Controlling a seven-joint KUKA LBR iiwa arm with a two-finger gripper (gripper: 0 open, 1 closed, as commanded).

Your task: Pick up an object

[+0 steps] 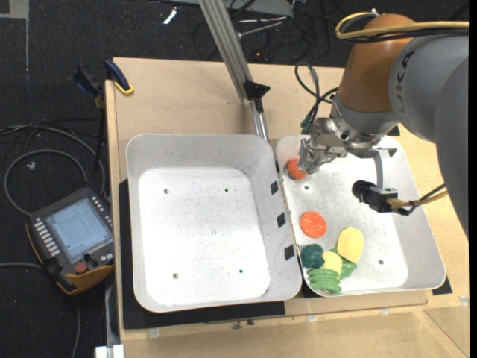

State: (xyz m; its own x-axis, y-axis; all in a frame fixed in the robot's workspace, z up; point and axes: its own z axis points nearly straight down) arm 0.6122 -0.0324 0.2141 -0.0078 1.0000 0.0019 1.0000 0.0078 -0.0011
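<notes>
Looking down on the counter [186, 88], you have two shallow white bins side by side. The left bin [201, 222] shows bare speckled floor. The right bin [402, 200] carries everything: an orange-red piece [296, 170] at its far left corner, an orange disc [313, 223] nearer you, and along the near edge a yellow lump [350, 243], a smaller pale yellow piece [332, 262], a dark green piece [312, 256] and a ribbed green one [324, 279], all bunched and touching.

Your tool [308, 160] is down in the right bin, right at the orange-red piece, which it partly covers. You cannot tell whether it is wide, narrow or gripping; the wrist hides the tips. The arm's grey and orange body blocks the bin's far right corner. A black fitting [373, 195] with a cable hangs over the bin floor. A handheld pendant [73, 233] lies on the floor at left.
</notes>
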